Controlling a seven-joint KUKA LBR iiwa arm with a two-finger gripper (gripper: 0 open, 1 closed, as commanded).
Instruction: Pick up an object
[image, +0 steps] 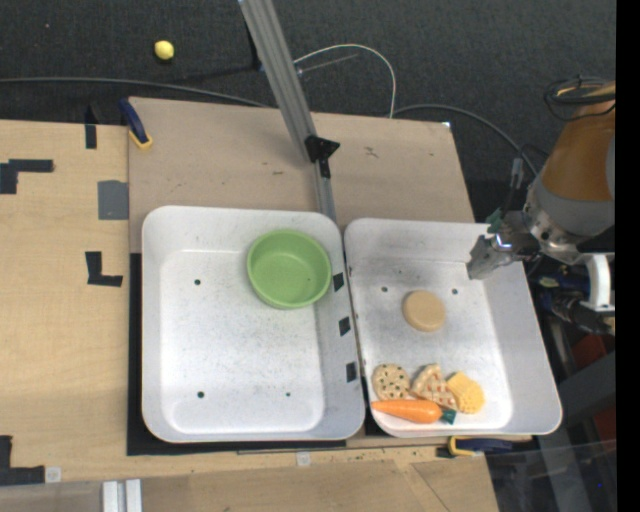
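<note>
Left shallow white plastic bin (180, 330): speckled floor, holds a round green plastic bowl (289, 268) near its far right corner, upright, rim up. Looks light and stiff, smooth; I'd pinch the rim wall, but it may slip.

Right shallow white plastic bin (520, 340): same speckled floor. My grey two-finger gripper (487, 254) hangs over its far right corner, nothing between it and the floor that I can see; can't tell whether the claw is released or clenched, too small and dark.

Tan round flat disc (425, 311), cookie-like, sits mid-bin, well apart from the rest. That's my likeliest target: nearest the gripper, looks stiff, light, matte; I'd take it across the edges, low profile is the risk.

Near edge cluster, touching each other: orange toy carrot (408, 410), tapered and smooth, along the near wall; yellow bumpy corn-like piece (466, 392); brown spotted cookie round (390, 380); pale lumpy pretzel-like piece (430, 381). All probably light hard plastic; crowded, hard to grip singly.
</note>
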